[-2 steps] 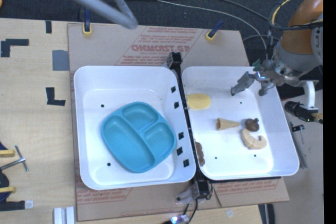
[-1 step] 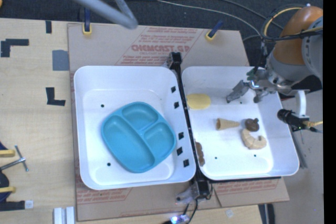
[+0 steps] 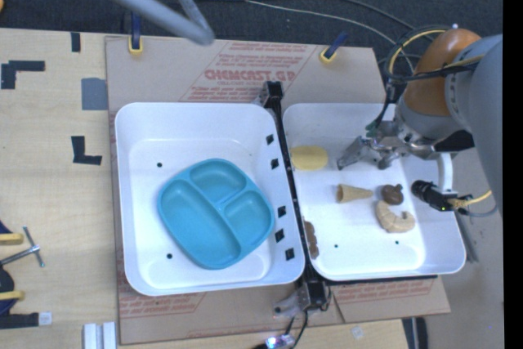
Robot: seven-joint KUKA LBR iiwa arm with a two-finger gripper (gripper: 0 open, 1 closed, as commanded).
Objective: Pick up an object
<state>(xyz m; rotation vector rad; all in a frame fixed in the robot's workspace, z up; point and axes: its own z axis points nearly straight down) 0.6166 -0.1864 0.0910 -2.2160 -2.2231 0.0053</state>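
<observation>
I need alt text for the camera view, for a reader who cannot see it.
A grey robot arm's gripper hovers open over the right white bin, near a yellow piece, a cone and two other small items. The left bin holds a blue divided plate.

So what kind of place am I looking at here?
Probably a robotics lab's grasping test bench: two shallow white bins side by side on cardboard, toy-like items such as a blue divided tray and a cone, and a cabled gripper.

Blue divided tray [image 3: 215,212] in left bin [image 3: 131,135]; cardboard sheet [image 3: 245,65] under both; yellow clamps at back.
</observation>
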